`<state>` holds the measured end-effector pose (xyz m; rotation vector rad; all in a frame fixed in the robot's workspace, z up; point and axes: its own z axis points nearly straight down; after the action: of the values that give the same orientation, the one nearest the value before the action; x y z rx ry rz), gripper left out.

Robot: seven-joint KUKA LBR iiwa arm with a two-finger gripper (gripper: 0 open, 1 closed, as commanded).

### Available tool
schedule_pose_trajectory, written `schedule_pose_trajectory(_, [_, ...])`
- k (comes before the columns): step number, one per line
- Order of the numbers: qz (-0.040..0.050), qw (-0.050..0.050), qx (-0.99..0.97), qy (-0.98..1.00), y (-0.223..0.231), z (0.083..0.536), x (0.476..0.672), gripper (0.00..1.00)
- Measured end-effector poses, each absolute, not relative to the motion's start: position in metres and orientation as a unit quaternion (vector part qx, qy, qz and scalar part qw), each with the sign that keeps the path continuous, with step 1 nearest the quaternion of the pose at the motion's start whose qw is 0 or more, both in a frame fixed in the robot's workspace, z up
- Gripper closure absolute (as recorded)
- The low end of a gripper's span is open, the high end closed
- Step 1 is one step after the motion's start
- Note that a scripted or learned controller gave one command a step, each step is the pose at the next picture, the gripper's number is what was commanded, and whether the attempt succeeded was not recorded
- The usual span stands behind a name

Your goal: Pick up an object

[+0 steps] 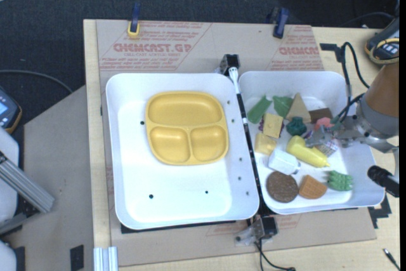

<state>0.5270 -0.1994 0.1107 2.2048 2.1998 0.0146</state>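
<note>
Mustard bottle (308,153) lies mid right bin (330,82) among toy food: light, slick, round plastic, so I'd pinch across its belly. Gripper (330,132) hovers just above it; can't tell its state.

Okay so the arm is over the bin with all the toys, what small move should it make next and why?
Probably a short straight drop. The claw sits low over the right bin, just above the yellow bottle and beside the teal piece. Nothing is visibly held, so easing down onto the bottle seems the nearest chance. The pile is tight, so a miss is possible.
</note>
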Motion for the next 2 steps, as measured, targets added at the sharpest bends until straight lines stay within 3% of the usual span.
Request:
schedule_pose_trajectory(1, [0.0039, 0.011, 0.708, 0.706, -0.198, 0.117, 0.526, 1.0])
schedule_pose_trajectory(2, [0.0008, 0.003, 0.707, 0.707, -0.199, 0.16, 0.525, 1.0])
